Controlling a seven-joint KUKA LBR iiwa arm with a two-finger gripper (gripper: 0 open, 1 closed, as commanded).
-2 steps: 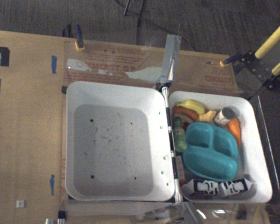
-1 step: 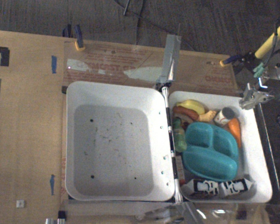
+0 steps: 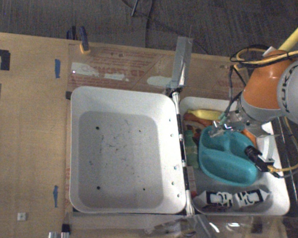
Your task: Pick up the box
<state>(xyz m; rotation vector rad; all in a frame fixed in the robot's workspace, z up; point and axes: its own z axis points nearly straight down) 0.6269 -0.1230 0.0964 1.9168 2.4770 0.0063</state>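
bench: plywood top (image 3: 23, 131), two white bins

box (image 3: 235, 198): lying flat along right bin's (image 3: 282, 200) near wall, long axis left-right, black-white print, unreadable

arm (image 3: 276, 90): "KUKA"

gripper (image 3: 223, 125): can't tell its state tbh

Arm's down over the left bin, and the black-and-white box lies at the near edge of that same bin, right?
Not quite: it is the right bin, not the left. The camera view shows the arm reaching down over the right bin, where a teal housing hides the jaws. The black-and-white box does lie at the near edge of that same bin.
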